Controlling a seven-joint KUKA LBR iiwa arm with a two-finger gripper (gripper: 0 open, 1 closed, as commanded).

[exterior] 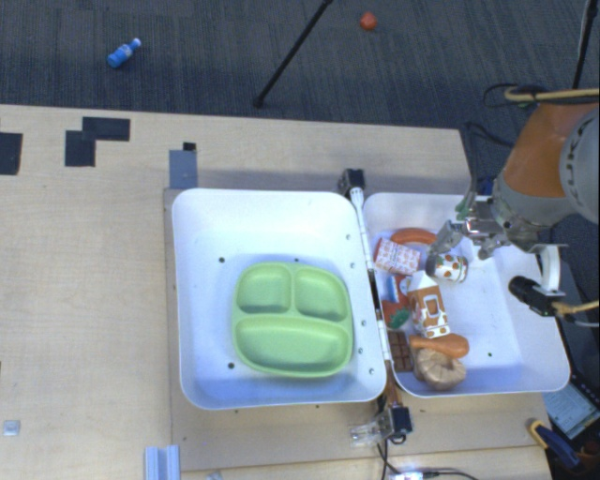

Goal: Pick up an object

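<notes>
Two white bins side by side on bench. Left bin taken up by green tray, three compartments, lying centre-low; bare white margin all round it, widest along top.

Right bin: clutter packed against left wall. Top to bottom: orange-red piece, red-white packet, small carton, orange piece, tan lump, dark slab by wall. Right half of bin floor open.

Gripper over upper middle of right bin, just above a round white-orange item; touching or apart, cannot tell. Finger spread and any hold: cannot tell. Arm across bin's upper right corner.

Blue object and red ball on carpet beyond bench, well apart.
</notes>
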